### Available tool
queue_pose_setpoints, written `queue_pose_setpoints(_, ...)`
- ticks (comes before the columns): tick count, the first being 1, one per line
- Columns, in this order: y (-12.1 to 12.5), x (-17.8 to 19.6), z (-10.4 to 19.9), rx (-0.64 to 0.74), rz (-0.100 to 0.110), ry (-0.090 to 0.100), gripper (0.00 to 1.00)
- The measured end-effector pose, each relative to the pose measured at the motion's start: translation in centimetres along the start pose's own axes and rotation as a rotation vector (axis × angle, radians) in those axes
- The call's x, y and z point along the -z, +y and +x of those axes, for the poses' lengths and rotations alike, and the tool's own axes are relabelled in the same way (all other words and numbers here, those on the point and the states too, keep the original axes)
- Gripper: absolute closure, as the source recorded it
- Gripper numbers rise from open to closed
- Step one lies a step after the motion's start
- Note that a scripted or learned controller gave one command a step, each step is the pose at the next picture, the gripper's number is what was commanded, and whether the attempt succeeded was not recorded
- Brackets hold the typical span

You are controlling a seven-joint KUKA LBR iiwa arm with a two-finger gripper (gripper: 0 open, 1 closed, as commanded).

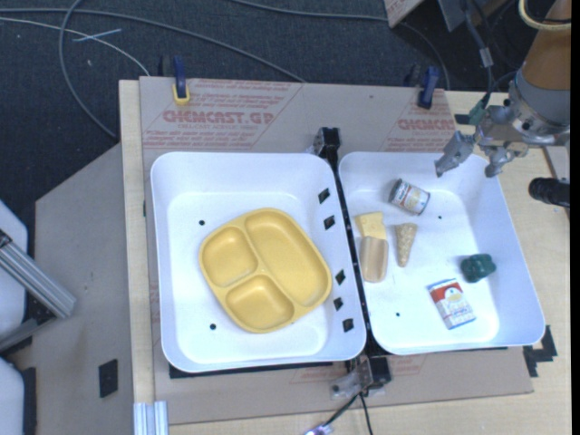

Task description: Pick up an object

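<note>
The gripper (477, 159) hangs over the far right corner of the right bin (507, 320), with its two fingers (450, 159) spread apart and nothing between them. The arm (549, 71) comes in from the upper right.

In the right bin there are five things. A small can (410, 196) lies on its side near the far edge, just below and to the left of the gripper, not touching it. A yellow block (372, 246) lies close to the left wall, and a tan cone (404, 243) is just beside it on the right. A green piece (478, 265) is near the right wall. A red and white box (451, 303) lies near the front.

The left bin (177, 324) holds a yellow tray (263, 268) with three compartments. Both bins stand on the bench (136, 243).
</note>
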State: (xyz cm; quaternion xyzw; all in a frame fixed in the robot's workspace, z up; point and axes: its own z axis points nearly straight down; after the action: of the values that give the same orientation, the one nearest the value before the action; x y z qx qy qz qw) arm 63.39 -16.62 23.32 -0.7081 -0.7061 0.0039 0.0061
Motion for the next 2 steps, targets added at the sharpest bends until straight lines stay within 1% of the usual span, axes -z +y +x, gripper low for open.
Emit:
queue_pose_setpoints(1, 0.3, 0.8, 0.1, 0.003, -0.014, -0.003, 0.00)
queue_pose_setpoints(2, 0.5, -4.3, 1.1, 0.004, -0.008, -0.001, 0.00)
